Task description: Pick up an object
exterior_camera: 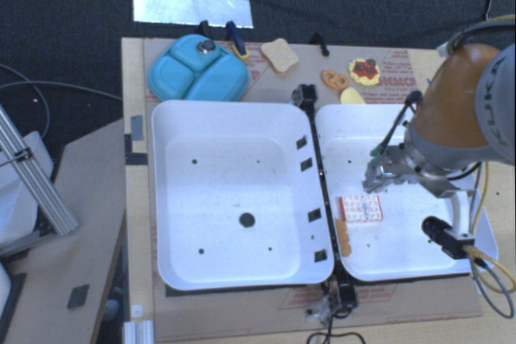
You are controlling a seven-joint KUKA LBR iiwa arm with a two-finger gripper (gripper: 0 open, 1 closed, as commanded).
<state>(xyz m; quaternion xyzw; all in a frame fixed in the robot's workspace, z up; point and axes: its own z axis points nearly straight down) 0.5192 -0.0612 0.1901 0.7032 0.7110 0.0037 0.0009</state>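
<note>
Target object: small flat white box with red print [360, 209], lying in the right shallow white bin [451, 268], near its left wall.
Neighbour: thin tan stick-shaped piece [343, 238], just below-left of the box, along the divider between the bins.
Gripper: grey metal two-finger gripper [376, 180], hovering just above the box's upper edge, apart from it; fingers blurred against the bin floor, so cannot tell whether apart or together; nothing seen between them.
Arm: grey with orange band [455, 105], reaching in from the right over the right bin.
Left bin: shallow white bin [173, 125], with a small dark round disc [247, 220] on its floor.
Behind the bins: blue divided plastic dish [198, 70], toast-shaped piece [280, 55], pretzel-shaped piece [334, 80], round pizza-like piece [364, 71], pale yellow piece [351, 97].
</note>
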